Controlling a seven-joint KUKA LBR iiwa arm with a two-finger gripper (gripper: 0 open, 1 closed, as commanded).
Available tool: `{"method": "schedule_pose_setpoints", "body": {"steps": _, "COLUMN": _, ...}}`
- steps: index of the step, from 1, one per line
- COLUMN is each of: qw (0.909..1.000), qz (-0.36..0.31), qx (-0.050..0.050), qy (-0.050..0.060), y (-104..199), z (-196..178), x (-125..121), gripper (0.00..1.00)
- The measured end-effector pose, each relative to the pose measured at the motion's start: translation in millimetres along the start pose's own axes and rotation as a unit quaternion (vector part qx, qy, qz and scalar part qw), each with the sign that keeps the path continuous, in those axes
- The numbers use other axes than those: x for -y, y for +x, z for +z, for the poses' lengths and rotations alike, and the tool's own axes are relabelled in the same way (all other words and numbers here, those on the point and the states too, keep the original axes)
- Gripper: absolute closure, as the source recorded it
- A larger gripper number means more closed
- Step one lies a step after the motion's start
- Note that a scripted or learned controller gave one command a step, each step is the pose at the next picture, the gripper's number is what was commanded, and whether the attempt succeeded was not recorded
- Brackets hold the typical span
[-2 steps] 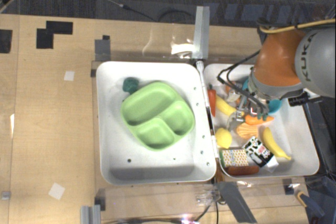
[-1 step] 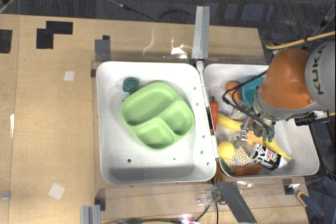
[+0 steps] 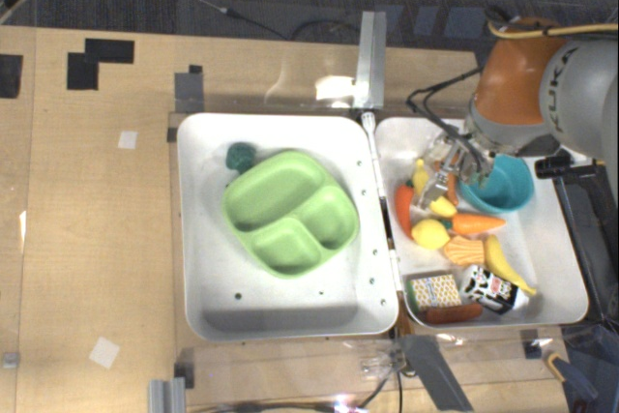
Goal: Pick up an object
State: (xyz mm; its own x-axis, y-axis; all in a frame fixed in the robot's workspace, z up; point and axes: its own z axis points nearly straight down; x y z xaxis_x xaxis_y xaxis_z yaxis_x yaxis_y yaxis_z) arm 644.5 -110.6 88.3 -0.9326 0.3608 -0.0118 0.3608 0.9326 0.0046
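My gripper (image 3: 443, 177) hangs low over the upper left part of the right bin (image 3: 571, 295), and the orange-banded wrist (image 3: 513, 82) rises behind it. Right under it lie a small yellow piece (image 3: 443, 206) and a yellow corn-like toy (image 3: 420, 175). A red-orange pepper (image 3: 403, 204) lies just to its left and a teal bowl (image 3: 505, 189) just to its right. Below these sit a lemon (image 3: 428, 233), a carrot (image 3: 476, 224), a banana (image 3: 505, 266) and an orange ridged piece (image 3: 464, 251).
The left bin (image 3: 203, 305) holds a green divided plate (image 3: 290, 213) and a small dark teal object (image 3: 240, 155). At the right bin's front lie a checkered box (image 3: 434, 289), a black-and-white item (image 3: 486, 288) and a brown sausage (image 3: 447, 312). A metal post (image 3: 370, 63) stands behind the bins.
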Motion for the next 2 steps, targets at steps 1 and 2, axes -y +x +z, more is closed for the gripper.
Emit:
{"method": "schedule_pose_setpoints", "body": {"steps": 1, "qw": 1.0, "qz": -0.003, "qx": 0.007, "qy": -0.001, "y": -4, "z": -16, "x": -3, "gripper": 1.0}}
{"method": "schedule_pose_setpoints", "body": {"steps": 2, "qw": 0.9985, "qz": -0.055, "qx": 0.002, "qy": -0.002, "y": 23, "z": -103, "x": -80, "gripper": 1.0}}
